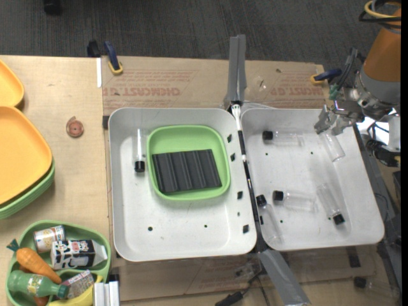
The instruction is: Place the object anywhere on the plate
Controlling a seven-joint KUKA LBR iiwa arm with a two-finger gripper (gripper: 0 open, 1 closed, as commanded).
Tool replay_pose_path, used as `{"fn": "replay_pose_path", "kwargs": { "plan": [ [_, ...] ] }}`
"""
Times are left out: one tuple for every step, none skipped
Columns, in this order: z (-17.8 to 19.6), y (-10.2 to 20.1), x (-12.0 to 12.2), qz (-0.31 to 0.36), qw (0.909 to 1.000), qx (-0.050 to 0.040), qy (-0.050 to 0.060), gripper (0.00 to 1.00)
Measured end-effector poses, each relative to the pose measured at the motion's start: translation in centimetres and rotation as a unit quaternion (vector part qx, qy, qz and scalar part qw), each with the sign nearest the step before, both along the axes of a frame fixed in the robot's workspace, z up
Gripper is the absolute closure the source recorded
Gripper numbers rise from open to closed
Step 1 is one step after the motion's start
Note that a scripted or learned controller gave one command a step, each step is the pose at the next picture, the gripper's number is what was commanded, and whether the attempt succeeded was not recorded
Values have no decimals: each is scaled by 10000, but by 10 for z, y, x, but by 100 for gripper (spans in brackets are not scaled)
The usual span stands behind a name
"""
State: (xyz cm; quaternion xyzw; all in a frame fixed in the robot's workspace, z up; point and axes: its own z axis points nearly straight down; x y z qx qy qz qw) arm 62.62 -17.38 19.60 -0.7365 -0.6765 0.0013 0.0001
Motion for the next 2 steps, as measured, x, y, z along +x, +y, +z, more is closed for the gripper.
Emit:
{"fn": "replay_pose_path", "kwargs": {
  "plan": [
    [0,0,0,-1,10000,0,-1,0],
    [26,87,-15,-502,9987,4,5,0]
  ]
}}
